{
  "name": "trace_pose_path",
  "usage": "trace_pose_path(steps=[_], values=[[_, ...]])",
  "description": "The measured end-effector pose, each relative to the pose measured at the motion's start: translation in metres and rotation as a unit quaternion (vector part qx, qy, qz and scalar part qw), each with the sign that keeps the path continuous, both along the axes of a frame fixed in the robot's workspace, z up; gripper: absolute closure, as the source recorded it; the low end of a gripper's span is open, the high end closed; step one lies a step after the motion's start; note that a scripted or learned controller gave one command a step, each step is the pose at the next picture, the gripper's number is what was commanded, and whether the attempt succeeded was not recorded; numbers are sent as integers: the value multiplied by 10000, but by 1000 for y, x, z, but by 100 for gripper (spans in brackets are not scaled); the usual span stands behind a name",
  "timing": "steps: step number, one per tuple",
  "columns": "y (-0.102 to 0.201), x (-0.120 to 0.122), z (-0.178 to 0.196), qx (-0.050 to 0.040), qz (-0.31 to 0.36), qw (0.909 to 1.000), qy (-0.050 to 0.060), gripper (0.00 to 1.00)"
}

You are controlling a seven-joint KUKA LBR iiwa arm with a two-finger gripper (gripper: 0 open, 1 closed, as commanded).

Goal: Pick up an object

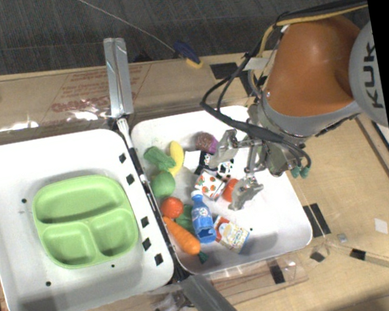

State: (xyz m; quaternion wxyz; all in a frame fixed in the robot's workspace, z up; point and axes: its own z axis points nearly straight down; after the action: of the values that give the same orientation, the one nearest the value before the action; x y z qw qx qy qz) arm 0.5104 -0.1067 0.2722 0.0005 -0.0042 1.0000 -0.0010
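Observation:
The right bin (287, 216) holds several toy foods. Along its left side lie a green vegetable (155, 157), a yellow piece (176, 154), a green round fruit (163, 185), a red tomato (172, 207) and an orange carrot (186, 240). Near the middle are a blue bottle (202, 220), a purple item (205, 141), a white box with red spots (208, 184), a black-and-white carton (222, 162), a small red piece (229, 189) and a white-and-orange carton (232, 234). My gripper (236, 167) is open over the bin's middle, its fingers either side of the black-and-white carton and red piece, not closed on them.
The left bin (5, 221) carries a green three-compartment tray (84, 219). A metal divider bar (118, 75) stands between the bins at the back. The arm's orange band (309, 67) and cables hang over the right bin's far right corner. Bare bin floor lies right of the gripper.

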Motion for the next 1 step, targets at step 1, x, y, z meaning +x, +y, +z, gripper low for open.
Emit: trace_pose_path(steps=[1], values=[[-4, 38, -124, 19, -19, 10000, 51, 0]])
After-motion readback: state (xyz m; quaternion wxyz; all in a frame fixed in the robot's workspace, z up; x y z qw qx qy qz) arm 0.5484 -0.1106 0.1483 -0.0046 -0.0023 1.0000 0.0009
